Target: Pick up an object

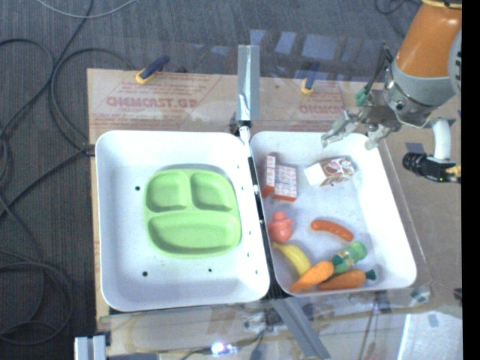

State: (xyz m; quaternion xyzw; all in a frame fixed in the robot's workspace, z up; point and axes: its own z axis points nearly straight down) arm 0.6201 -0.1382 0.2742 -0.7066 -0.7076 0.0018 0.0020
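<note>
Toy foods lie scattered in the right bin (401, 235), right of frame centre: a white carton (331, 172) near its upper edge, a red-and-white box (285, 183) and a smaller red packet (269, 175) to the left, a sausage (331, 230) mid-bin, a pink fruit (280, 227), a banana (295, 258), two carrots (312, 275) (346, 280) and a green bottle (349, 255) along the lower edge. The gripper (356, 131) hovers at the bin's upper right rim, fingers spread apart and holding nothing, just above the carton. The left bin (112, 201) holds a green divided tray (193, 210)
</note>
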